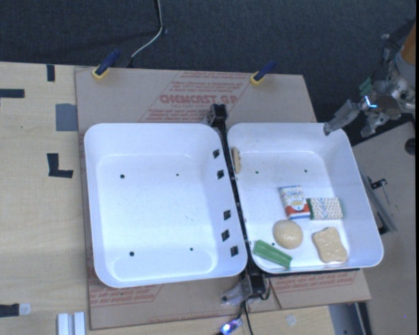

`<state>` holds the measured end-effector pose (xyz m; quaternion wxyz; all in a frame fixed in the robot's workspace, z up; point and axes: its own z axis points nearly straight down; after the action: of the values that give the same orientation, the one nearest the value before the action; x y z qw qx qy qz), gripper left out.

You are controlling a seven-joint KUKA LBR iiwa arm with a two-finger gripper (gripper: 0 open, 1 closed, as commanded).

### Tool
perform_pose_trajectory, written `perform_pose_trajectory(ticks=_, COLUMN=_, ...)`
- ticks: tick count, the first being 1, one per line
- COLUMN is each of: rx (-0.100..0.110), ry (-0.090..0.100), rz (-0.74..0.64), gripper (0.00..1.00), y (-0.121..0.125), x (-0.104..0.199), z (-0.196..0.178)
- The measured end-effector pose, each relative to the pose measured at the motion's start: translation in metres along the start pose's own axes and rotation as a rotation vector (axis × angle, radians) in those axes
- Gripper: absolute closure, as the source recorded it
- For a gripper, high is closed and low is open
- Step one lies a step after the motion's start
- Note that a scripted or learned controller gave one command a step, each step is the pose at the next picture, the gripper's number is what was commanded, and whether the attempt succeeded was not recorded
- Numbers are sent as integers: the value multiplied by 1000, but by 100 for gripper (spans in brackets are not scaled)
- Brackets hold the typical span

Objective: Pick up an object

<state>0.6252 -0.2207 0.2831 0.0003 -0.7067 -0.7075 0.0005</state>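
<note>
Hanging off the far right corner of the right white bin, the two-finger gripper held nothing; its opening could not be judged. Candidates, clustered near-left of it: round beige ball, tan sponge block, green bar, small red-and-white carton.

A pale wooden bench seen from above at a slant, marked with dark tape pieces. A brown cardboard sheet with red printing lies on it, held at its far edge by two blue and yellow clamps (one toward each corner). Beyond the bench is dark blue carpet-like floor, crossed by a thin pale cable. Lighting is even and soft.
</note>
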Motion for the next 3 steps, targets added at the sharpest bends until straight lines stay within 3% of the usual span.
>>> perform_pose_trajectory(ticks=3, rx=0, ry=0, rz=0, gripper=0, y=0, x=0, z=0)
